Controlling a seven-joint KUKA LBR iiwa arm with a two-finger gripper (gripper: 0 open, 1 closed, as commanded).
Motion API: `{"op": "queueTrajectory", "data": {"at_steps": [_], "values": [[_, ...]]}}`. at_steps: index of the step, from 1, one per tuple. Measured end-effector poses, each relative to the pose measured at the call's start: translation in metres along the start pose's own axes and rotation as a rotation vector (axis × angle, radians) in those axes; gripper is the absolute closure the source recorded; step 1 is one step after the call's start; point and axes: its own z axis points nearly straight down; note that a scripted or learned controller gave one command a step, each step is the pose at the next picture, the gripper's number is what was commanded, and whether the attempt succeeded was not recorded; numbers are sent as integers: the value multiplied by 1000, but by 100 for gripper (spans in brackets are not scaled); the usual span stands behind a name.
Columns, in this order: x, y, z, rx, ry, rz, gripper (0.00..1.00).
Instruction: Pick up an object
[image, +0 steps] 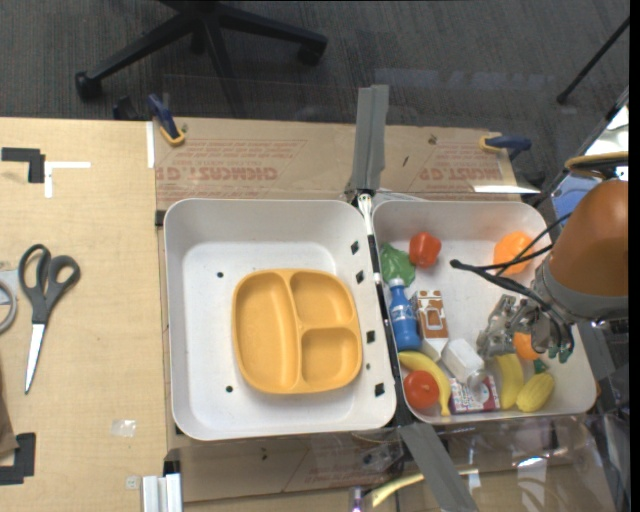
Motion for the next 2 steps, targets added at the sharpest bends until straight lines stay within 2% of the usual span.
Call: {"op": "queueTrajectory", "data": {"at_steps": [1, 2], "values": [[-1, 0, -1, 0, -4, 0, 0], [-2, 1, -10, 0, -6, -3, 100]]}}
